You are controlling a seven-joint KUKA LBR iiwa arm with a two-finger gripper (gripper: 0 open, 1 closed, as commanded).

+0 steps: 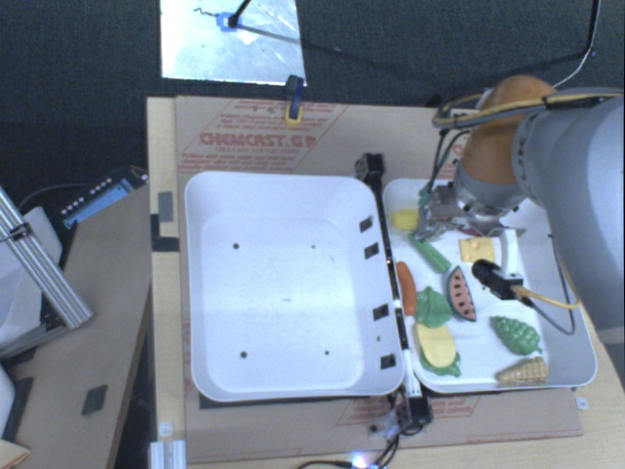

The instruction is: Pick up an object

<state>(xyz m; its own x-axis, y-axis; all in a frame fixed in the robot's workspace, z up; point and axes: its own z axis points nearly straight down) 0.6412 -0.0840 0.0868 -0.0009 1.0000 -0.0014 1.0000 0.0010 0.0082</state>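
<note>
Gripper (427, 225) low over right bin (576, 360) beside yellow piece (405, 220) and green stick (431, 255); cannot tell its finger state; nothing seen lifted, so pick remains.

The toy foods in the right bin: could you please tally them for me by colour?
Yellow: 3, the round piece, square slice, corn-like piece
Green: 3, the long stick, leafy piece, bumpy piece
Orange carrot: 1
Red watermelon slice: 1
Tan wedge: 1
Total: 9
</note>
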